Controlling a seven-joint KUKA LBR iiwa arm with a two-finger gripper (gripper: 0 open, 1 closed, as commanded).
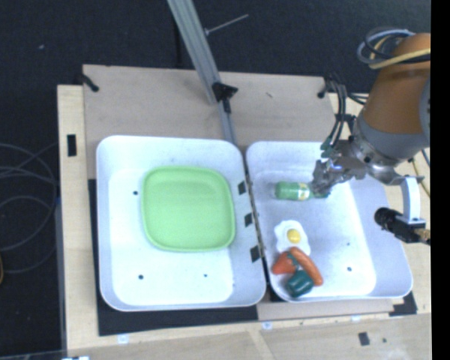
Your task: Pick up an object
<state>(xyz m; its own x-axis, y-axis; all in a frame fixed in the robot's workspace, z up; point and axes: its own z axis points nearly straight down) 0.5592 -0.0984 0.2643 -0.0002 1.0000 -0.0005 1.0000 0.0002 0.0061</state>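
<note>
Bottom corner of right bin (pixel 360 223): small toy pile, with a green pepper (pixel 301 282) at the near rim, an orange carrot (pixel 300 264) across it, a red piece (pixel 282 264) touching both, and a fried egg (pixel 292 236) just behind. Green bottle (pixel 292 192) lies on its side further back in the same bin, near the divider side, well apart from the pile. Gripper (pixel 322 184) is low at the bottle's right end, touching or nearly so. Can't tell finger spacing; tips are dark and merge with the bottle end. Left bin (pixel 120 201) holds a light green square plate (pixel 187 208), flat, roughly centred. Bins sit on a pale wood bench (pixel 150 100); dark floor around, cables (pixel 15 193) at left, grey metal pole (pixel 199 47) slanting in from the top.
</note>
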